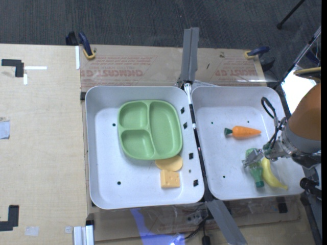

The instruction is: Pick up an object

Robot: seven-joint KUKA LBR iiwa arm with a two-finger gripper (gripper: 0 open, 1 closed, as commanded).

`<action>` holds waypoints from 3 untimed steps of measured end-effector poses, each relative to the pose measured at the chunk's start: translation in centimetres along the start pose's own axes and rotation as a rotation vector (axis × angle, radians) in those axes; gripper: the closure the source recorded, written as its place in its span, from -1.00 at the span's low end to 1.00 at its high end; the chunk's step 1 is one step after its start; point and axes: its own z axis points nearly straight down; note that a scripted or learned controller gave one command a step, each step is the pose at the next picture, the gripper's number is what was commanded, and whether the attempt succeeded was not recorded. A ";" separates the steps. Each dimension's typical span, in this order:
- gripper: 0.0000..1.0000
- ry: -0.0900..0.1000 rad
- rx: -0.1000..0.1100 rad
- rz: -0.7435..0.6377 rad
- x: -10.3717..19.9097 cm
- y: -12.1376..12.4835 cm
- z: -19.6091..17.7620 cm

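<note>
Over right bin (225, 185), arm (301, 131) low.

arm: enters from right, wrist low | tool (254, 160): fingers unclear, perhaps shut

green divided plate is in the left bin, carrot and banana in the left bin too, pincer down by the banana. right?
Not quite. The camera view shows the carrot and banana in the right bin, not the left. The green divided plate is in the left bin, and the pincer is by the banana.
</note>
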 end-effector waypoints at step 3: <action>1.00 0.000 0.000 -0.295 3.8 3.1 -3.6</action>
